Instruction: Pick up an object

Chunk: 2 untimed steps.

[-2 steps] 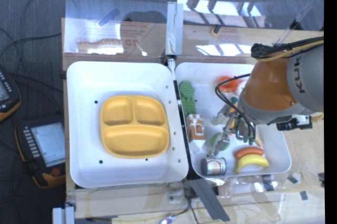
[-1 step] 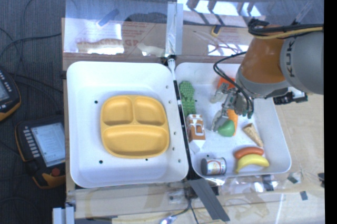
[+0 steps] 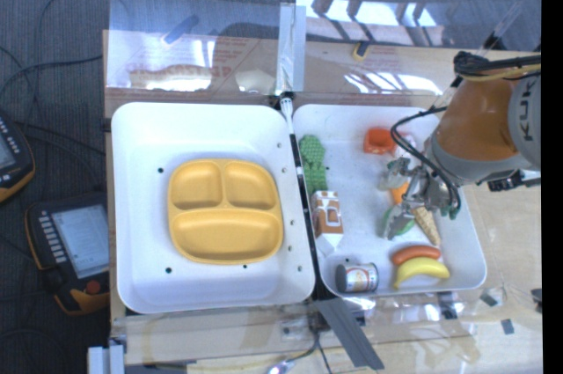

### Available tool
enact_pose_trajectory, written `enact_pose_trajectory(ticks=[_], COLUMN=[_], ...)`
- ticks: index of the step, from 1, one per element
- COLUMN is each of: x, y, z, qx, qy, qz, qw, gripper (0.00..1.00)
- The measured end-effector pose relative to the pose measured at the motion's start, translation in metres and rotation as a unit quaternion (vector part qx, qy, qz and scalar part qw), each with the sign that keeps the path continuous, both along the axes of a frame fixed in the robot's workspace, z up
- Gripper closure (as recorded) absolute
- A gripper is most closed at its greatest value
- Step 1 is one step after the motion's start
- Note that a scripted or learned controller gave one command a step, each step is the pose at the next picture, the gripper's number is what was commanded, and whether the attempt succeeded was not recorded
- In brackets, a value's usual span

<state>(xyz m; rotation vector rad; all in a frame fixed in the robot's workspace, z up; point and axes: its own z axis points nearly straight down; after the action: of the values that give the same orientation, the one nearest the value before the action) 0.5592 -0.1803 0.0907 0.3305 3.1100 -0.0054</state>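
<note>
Nearest the camera, along the front wall of the right bin (image 3: 471, 274), lie a small can (image 3: 358, 278), a yellow banana (image 3: 421, 272) and a red sausage-shaped toy (image 3: 415, 254) touching it. Further back, the tool (image 3: 408, 203) hangs low over the right side of this bin amid a waffle cone (image 3: 427, 226) and an orange piece (image 3: 400, 191), and whether it is open or closed I cannot tell. Beside the divider lie a brown-and-white carton (image 3: 327, 213) and a green knobbly toy (image 3: 312, 153), an orange block (image 3: 380, 140) sits toward the back, and the left bin (image 3: 141, 135) holds a yellow divided plate (image 3: 225, 209).
</note>
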Motion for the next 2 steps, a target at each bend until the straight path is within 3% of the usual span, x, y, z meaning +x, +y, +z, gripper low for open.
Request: enact_pose_trajectory(ticks=[1,2], x=[0.002,-0.005], y=[0.001,0.064], z=[0.011,0.108], qx=[-0.0005,0.0028], qy=[-0.003,0.005], qz=[0.0,-0.047], qw=[1.0,0.9989], gripper=[1.0,1.0])
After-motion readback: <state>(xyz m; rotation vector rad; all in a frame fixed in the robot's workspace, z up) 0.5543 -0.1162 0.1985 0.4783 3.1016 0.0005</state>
